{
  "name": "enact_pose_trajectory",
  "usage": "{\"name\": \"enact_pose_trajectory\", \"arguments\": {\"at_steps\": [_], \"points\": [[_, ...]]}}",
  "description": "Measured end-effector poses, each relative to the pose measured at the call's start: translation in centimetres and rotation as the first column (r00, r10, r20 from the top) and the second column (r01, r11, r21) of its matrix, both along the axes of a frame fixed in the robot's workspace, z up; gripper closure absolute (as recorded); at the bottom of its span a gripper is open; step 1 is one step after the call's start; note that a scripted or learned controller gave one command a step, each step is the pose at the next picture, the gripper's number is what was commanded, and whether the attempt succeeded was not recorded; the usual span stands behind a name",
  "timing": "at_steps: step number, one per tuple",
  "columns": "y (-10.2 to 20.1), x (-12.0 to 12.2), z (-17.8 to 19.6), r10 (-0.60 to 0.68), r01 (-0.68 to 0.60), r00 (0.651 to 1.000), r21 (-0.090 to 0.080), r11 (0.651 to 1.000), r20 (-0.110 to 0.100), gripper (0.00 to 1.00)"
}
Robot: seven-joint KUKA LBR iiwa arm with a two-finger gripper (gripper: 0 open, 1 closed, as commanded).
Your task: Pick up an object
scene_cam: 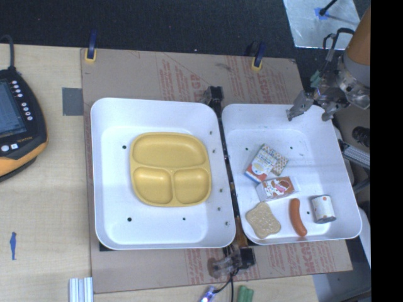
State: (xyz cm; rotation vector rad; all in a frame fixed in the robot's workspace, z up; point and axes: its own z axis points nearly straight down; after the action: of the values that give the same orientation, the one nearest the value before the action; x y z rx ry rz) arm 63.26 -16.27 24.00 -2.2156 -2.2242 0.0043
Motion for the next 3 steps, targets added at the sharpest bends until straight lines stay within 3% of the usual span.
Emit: {"name": "enact_pose_trajectory", "arguments": {"at_steps": [1,2,3], "points": [[4.9,-5.8,-12.9,0.000,0.000,1.000,0.000,1.000,-0.002,0.00],[3.7,-2.5,-14.8,0.002,-0.002,1.000,0.000,1.000,0.000,0.00],[3.5,-2.2,-13.3,0.004,-0.004,1.000,-0.005,1.000,0.007,1.00]]}}
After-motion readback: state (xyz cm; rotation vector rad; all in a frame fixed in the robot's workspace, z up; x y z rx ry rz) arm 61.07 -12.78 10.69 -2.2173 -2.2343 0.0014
